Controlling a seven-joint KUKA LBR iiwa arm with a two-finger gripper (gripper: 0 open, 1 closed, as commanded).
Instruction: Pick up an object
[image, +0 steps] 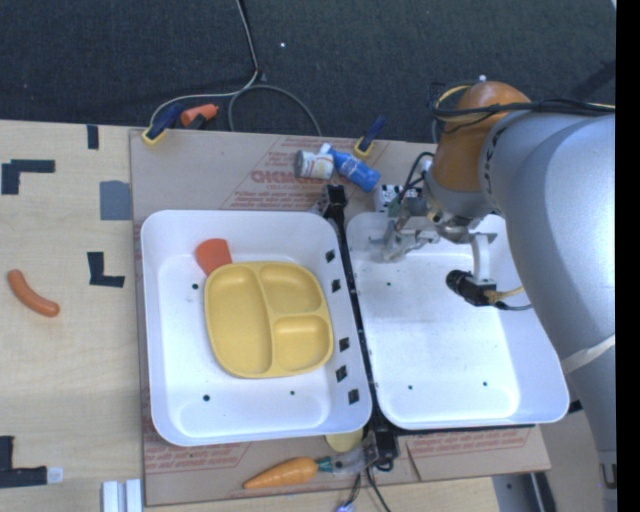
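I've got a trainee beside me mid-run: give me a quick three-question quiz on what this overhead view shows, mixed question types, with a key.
1. True or false: the yellow divided plate lies in the right bin.
2. Multiple choice: the small orange-red block in the left bin sits
A. on top of the plate
B. beside the plate's upper-left edge
C. against the bin's lower-right corner
3. Fill in: the gripper is over the ____ bin's upper-left area.

Key
1. False; it lies in the left bin.
2. B
3. right
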